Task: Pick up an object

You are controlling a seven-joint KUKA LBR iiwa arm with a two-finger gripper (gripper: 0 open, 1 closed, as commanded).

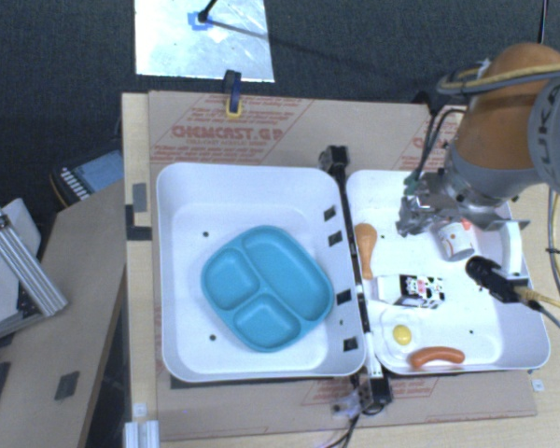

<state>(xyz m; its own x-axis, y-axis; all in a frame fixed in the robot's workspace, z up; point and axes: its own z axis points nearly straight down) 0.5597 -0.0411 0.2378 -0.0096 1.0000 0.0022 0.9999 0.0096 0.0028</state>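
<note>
Camera view shows you the claw [413, 215], grip state unreadable, hovering just right of the wooden spoon [365, 246] lying near-to-far.

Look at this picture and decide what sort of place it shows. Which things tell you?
Probably a robotics lab test bench. A grey robot arm with an orange band reaches over two shallow white plastic bins, and these hold toy food: a plastic fried egg, a plastic sausage and a blue divided plate.

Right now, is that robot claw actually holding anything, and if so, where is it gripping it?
It cannot be told. The gripper hangs over the right bin, and this view shows no object between its tips.
</note>
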